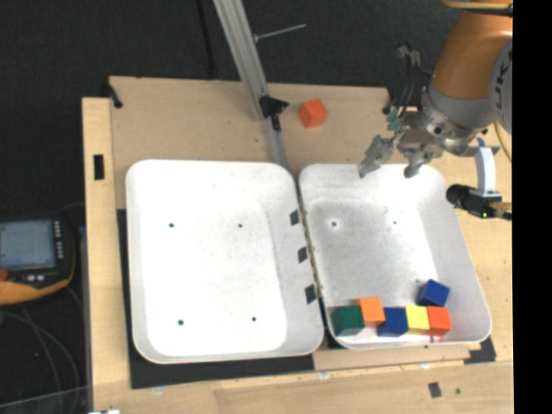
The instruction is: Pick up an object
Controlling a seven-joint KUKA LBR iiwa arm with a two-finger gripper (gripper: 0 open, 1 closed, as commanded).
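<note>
I am hovering the gripper point(390, 166), jaws spread and holding nothing, over the far rim of the right bin point(457, 231), so I am only approaching, and next I must reach toward the blocks point(392, 317) waiting along its near wall.

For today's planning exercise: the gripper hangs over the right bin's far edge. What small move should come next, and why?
Probably travel toward the near edge: the open two-finger gripper holds nothing, and the small coloured cubes sit clustered along the right white bin's near wall.
</note>
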